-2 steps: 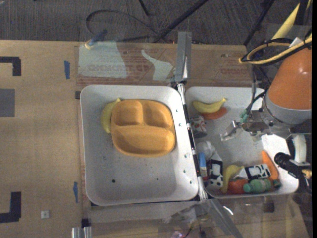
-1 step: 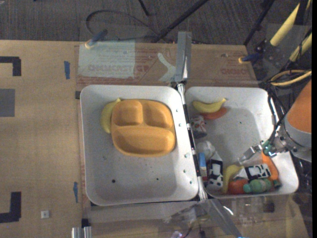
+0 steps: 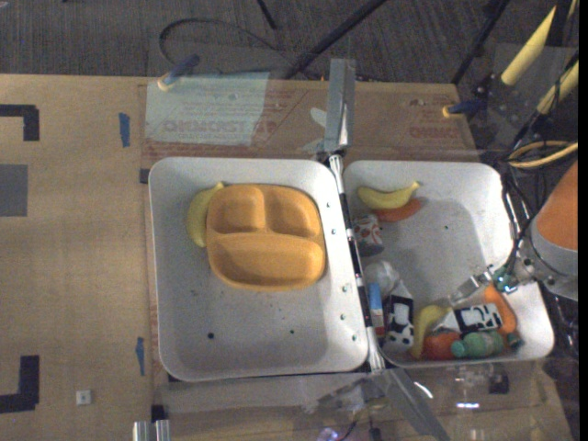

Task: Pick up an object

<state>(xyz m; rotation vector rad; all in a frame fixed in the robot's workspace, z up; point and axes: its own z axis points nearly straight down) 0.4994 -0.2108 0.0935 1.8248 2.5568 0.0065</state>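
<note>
At the frame's lower right, the tool point(image 3: 480, 284) hangs over the right bin point(image 3: 459, 177); I cannot tell its grip state.

blue tape point(image 3: 123, 129) | clear plastic sheet point(image 3: 209, 106) (on the bench) | tripod legs point(image 3: 354, 21)

Arm point(image 3: 562, 232) cut off by the right edge, just an orange-and-grey patch in frame. End effector point(image 3: 478, 286) small and blurry over the right bin point(image 3: 459, 177); finger state unreadable. Left bin point(image 3: 170, 246): yellow banana point(image 3: 197, 217) mostly hidden under the orange divided tray point(image 3: 266, 235), one curved edge visible. Right bin: red-orange item point(image 3: 402, 212) largely covered by a second banana point(image 3: 386, 195). Bottom corner pile point(image 3: 455, 329) overlaps, items hide each other; black-and-white prints too blurred to read. Small items by the divider point(image 3: 370, 232) too small to identify. Worktop point(image 3: 73, 246) cut off at left; print on the taped sheet point(image 3: 211, 108) illegible.
</note>
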